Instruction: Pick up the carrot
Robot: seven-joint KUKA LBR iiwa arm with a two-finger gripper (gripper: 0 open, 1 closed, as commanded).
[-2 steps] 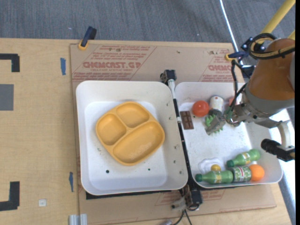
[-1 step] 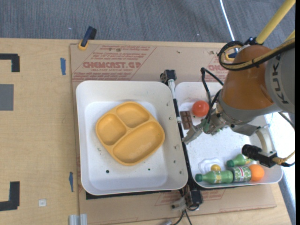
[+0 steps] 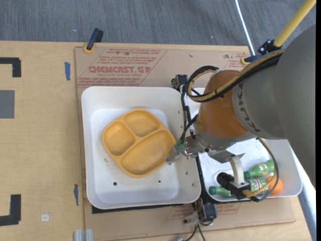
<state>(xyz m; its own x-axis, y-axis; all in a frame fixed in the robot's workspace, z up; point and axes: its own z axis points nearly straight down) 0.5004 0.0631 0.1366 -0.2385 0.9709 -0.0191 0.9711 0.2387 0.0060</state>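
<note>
The gripper [image 3: 176, 152] sits low over the seam between the two bins, under the arm's orange band [image 3: 220, 109]. Its tip is just at the right edge of a yellow divided plate [image 3: 138, 142]. From here I cannot tell whether the gripper is spread or pressed together, and I see nothing caught in it.

The plate lies in the middle of the left bin [image 3: 90, 149], with two small compartments toward the far side and one long one toward the near side. A few dark specks dot the bin floor around it.

The carrot [image 3: 277, 186] is well apart from the gripper, in the right bin [image 3: 296, 187], down in its near right corner. It is a short orange piece lying against the bin wall. Just beside it lie two green bottles, a pale green one [image 3: 261, 170] and one with a red label [image 3: 251, 186], both on their sides and close together.

Both bins rest on a printed cardboard sheet [image 3: 120, 67] on the wooden bench [image 3: 35, 134].
</note>
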